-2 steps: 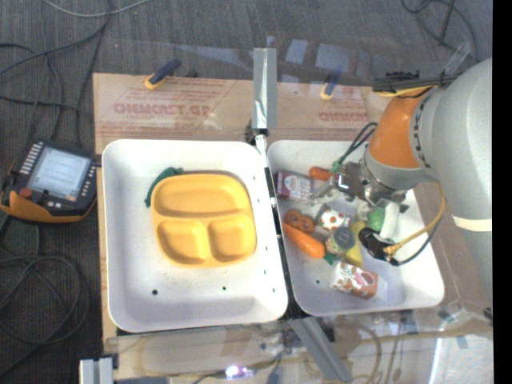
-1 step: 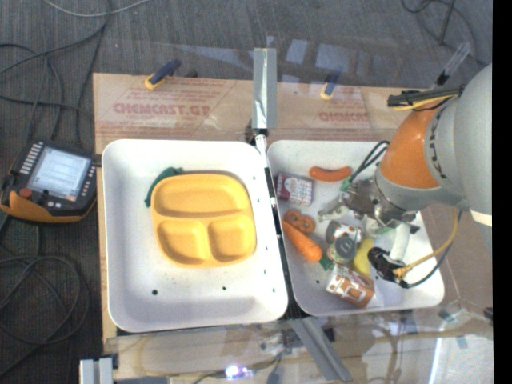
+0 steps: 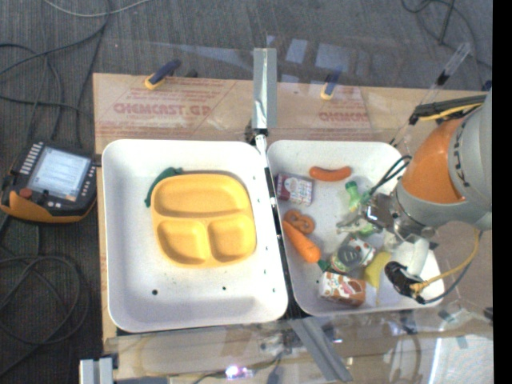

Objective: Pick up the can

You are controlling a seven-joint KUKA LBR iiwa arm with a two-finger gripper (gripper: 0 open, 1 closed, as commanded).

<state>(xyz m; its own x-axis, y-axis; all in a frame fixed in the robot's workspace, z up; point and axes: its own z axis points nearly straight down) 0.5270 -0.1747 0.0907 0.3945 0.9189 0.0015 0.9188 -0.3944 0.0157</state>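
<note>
Reaches in from the right with the grey arm (image 3: 472, 166) and sets the gripper (image 3: 370, 214) low inside the right bin (image 3: 336, 146), in that bin's right half, among a cluster of small things. Open or closed: cannot tell, the metal parts being too mixed up with the clutter beneath.

Just below and left of the gripper, as seen from the camera: the can (image 3: 353, 255), grey round top turned upward, down on the bin floor. Near the gripper; touching or apart, cannot tell.

Just beside the can on its right, a yellow piece (image 3: 377, 272). Toward the near rim, touching or almost touching the can, a red packet (image 3: 344, 288). To the can's left, a carrot (image 3: 302, 245) lying at a slant near the bin's left wall, with a brown pretzel-like piece (image 3: 299, 218) at its far end. Farther back, a small maroon packet (image 3: 294, 189), a sausage (image 3: 330, 173) and a green bottle (image 3: 352, 190).

In the left bin (image 3: 128, 294), well apart from all this, a yellow tray (image 3: 204, 218) with three compartments, over a green thing (image 3: 164, 176) peeking out at its far-left corner. Both bins side by side on the worktop (image 3: 160, 106).
</note>
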